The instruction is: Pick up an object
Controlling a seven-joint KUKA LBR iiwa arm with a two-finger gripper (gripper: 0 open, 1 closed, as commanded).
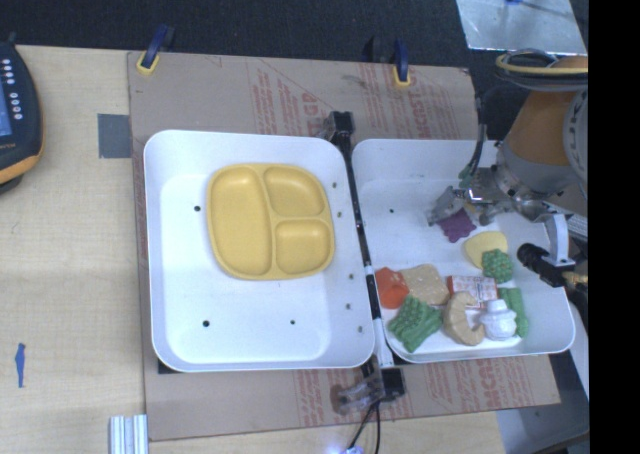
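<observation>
Right now the grey two-finger gripper (452, 210) hangs low in the right white bin (400, 167), its jaws spread apart, and the small purple toy piece (458, 227) lies directly beneath, touching or nearly touching its fingertips.

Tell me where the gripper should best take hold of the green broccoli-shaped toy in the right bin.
Probably across the bumpy crown of the green broccoli-shaped toy, coming straight down from above. It lies close against the pale yellow rounded toy on its upper-left, so set the gripper to close along the freer direction, away from that neighbour.
</observation>
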